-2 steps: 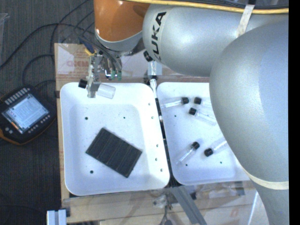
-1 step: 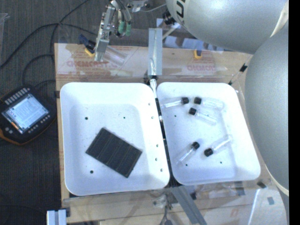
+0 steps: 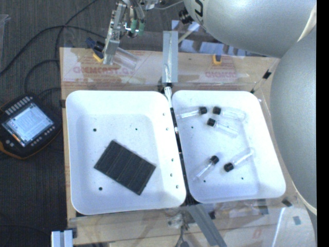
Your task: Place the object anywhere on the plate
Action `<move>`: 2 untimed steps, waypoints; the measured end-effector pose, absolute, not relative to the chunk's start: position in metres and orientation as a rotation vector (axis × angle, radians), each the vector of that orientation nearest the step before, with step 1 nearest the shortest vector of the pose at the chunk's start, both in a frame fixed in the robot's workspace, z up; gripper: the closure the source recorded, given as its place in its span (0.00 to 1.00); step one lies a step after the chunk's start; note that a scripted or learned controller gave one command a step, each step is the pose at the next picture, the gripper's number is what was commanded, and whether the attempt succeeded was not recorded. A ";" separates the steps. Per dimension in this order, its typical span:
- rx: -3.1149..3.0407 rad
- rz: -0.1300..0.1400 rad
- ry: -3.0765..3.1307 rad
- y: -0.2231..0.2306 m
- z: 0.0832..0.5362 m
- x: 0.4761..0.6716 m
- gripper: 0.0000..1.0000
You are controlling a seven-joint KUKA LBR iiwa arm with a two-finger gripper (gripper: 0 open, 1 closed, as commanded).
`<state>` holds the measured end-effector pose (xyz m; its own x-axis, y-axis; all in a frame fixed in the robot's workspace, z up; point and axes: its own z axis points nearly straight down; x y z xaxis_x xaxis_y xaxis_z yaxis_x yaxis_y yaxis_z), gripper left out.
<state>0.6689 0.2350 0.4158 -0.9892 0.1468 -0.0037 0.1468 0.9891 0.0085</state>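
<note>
Honestly, my gripper [image 3: 110, 55] seems to pinch a clear vial [image 3: 125, 59]; it could slip before reaching the black plate [image 3: 125, 167].

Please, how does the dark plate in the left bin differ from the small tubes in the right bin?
The plate is one flat, dark, ridged rectangle; the tubes are five thin, clear cylinders with black caps. The plate is much larger than any tube. It lies alone in the left bin, while the tubes are scattered in the right bin, three near the far side and two nearer the front. Both plate and tubes lie flat on a white bin floor.
</note>
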 end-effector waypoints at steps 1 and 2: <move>0.230 0.020 3.127 0.236 0.425 0.669 1.00; 0.230 0.026 3.125 0.237 0.435 0.670 1.00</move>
<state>0.6698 0.2368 0.4352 -0.9892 0.1465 -0.0068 0.1463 0.9891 0.0173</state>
